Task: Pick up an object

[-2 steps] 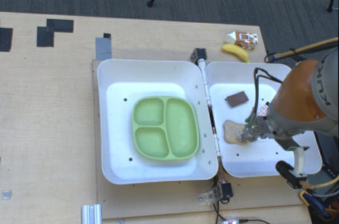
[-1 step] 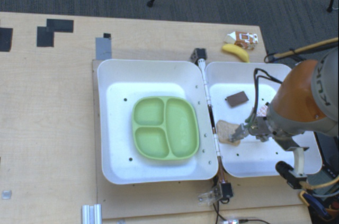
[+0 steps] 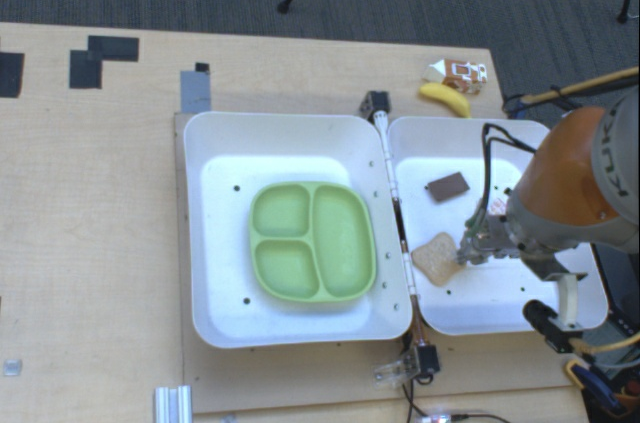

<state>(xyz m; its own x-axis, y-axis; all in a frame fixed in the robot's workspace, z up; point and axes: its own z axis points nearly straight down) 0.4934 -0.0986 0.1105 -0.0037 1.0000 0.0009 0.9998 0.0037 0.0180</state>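
A tan slice of toast (image 3: 436, 259) lies in the right bin (image 3: 440, 311), near its left wall. A dark brown flat piece (image 3: 447, 186) rests further back in the same bin. My gripper (image 3: 470, 249) hangs low over the right bin, right at the toast's right edge, with the grey arm and orange band (image 3: 565, 176) rising behind it to the right. The arm hides part of the bin floor.
The left bin (image 3: 215, 211) holds a green divided plate (image 3: 311, 242). A banana (image 3: 445, 97) and a small packet (image 3: 462, 71) lie on the bench behind the right bin. Cables and clamps run along the bins' front edge.
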